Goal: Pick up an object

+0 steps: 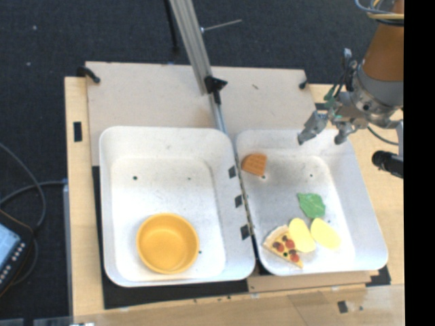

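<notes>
camera view | fingers [325, 133] spread, holding nothing | 1 yellow bowl [167, 242] | 2 white bins [115, 141]

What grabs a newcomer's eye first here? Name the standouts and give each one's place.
The round yellow plastic bowl stands out at the near end of the left white bin. In the right white bin, a cluster of toy food sits at the near end: a pizza slice, two yellow pieces and a green leaf shape, with a small orange-brown piece apart near the far left corner. The two-finger gripper hangs over that bin's far edge.
</notes>
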